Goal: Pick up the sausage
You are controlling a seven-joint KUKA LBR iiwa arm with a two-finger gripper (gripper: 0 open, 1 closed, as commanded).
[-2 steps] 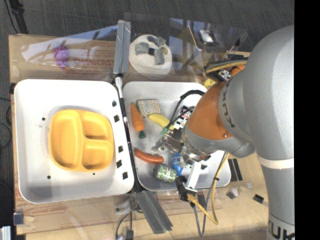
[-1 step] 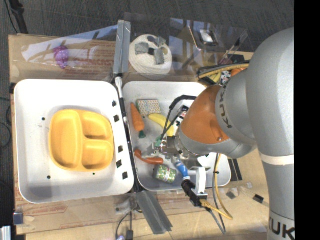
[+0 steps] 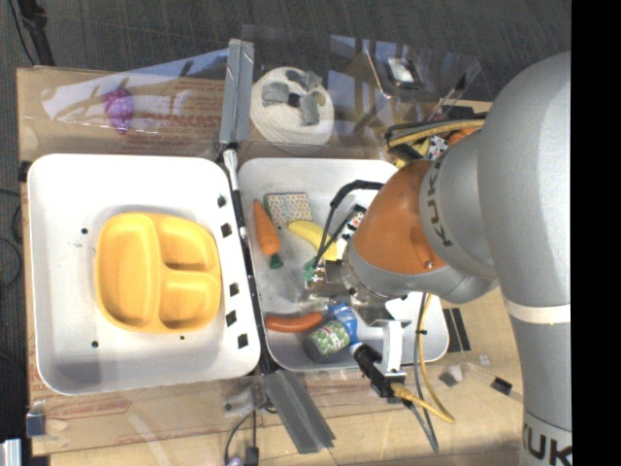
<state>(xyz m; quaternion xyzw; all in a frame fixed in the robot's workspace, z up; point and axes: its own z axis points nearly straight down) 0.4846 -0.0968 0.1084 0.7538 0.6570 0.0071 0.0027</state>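
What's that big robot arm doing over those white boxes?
The grey and orange arm is reaching in over the right bin, which holds toy food. It is meant to pick up the sausage, the reddish one lying near the front of that bin. Beside it are a carrot, a banana and a small bottle. The sausage lies on the bin floor. The left bin holds a yellow divided tray.

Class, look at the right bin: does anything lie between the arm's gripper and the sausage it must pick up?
The sausage lies near the front edge of the right bin. A green-and-blue packet touches its right end, on the side where the arm's wrist hangs, so it crowds that approach. The gripper itself is hidden under the wrist. From above, the sausage looks uncovered.
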